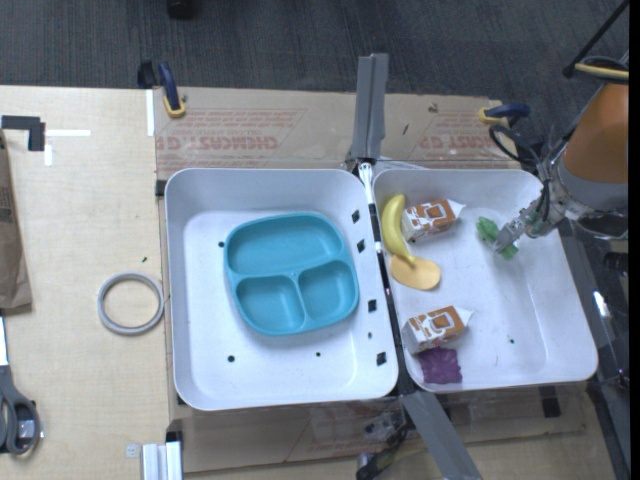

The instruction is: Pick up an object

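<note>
Gripper low in right bin, touching small green object near far wall; finger state cannot be told. Likely fault: glancing contact pushing green piece aside instead of seating it. Banana and carton nearby, unaffected.

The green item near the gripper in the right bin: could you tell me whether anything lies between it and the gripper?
Nothing visible does. The gripper sits right beside the small green item, on the bare floor of the right bin. The nearest other thing, a small carton, lies on the far side of it, away from the gripper.
</note>
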Available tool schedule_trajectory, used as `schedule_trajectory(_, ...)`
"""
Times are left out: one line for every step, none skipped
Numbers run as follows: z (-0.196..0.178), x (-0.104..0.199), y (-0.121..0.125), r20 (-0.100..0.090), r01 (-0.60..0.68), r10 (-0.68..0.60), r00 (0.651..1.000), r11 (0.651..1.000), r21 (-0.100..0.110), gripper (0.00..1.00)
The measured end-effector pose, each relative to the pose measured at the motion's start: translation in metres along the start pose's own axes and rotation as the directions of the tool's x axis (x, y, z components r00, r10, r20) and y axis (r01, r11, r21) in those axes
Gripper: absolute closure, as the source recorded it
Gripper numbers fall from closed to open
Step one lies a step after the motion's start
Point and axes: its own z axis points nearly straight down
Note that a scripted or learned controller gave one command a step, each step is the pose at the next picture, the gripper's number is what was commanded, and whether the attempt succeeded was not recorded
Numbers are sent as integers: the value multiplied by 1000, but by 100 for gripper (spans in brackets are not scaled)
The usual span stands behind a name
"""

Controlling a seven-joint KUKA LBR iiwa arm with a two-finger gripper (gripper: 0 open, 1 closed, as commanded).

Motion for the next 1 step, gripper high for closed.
schedule_trajectory(-123, 50, 72, -2, -127, 127, 992, 992, 2, 100)
